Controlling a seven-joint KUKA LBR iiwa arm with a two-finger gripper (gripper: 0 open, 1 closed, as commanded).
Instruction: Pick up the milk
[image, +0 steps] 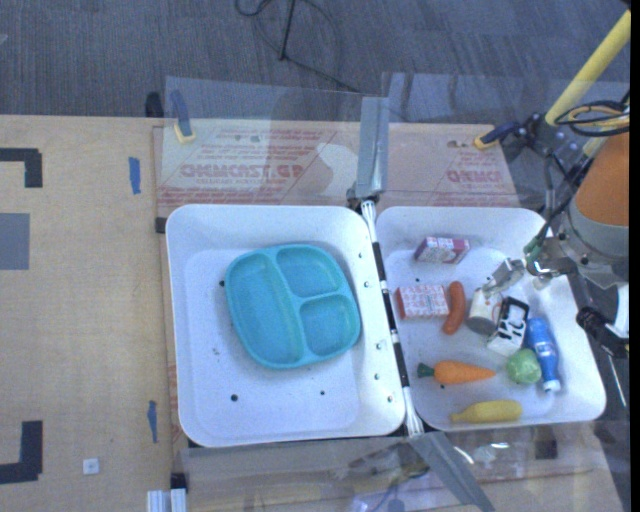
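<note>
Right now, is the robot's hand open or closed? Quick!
Hand: cannot be told; it is low in the right bin, beside the milk.

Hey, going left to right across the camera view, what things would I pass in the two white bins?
Turquoise divided plastic plate → red-and-white box → red sausage → black-and-white milk carton → blue bottle. The rest overlap these in left-right position, so I leave them out.
</note>
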